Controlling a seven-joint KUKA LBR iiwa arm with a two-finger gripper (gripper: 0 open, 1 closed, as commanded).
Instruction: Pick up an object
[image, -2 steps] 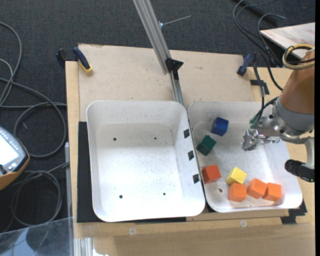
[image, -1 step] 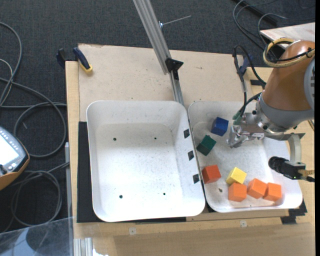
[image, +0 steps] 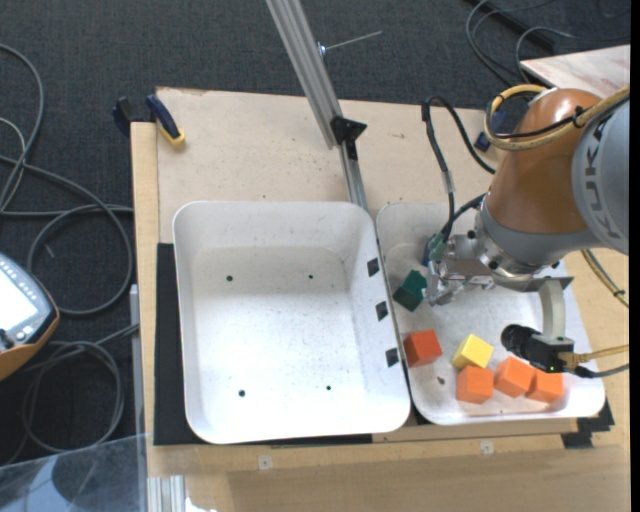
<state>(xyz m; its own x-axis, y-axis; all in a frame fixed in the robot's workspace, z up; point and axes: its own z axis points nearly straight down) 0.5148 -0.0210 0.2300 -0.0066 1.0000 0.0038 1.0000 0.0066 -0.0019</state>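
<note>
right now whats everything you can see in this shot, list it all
white bins: 2, side by side on the bench; left bin, right bin
green block: 1, dark green, right bin, beside the gripper
orange blocks: 4, right bin near edge; one apart at, others at
yellow block: 1, among the orange ones
clamp: 1, blue and yellow, bench's far left corner
metal pole: 1, grey, slanting above the bins
cables: several, black, on the floor
arm: 1, grey and orange, over the right bin
gripper: 1, next to the green block
</note>
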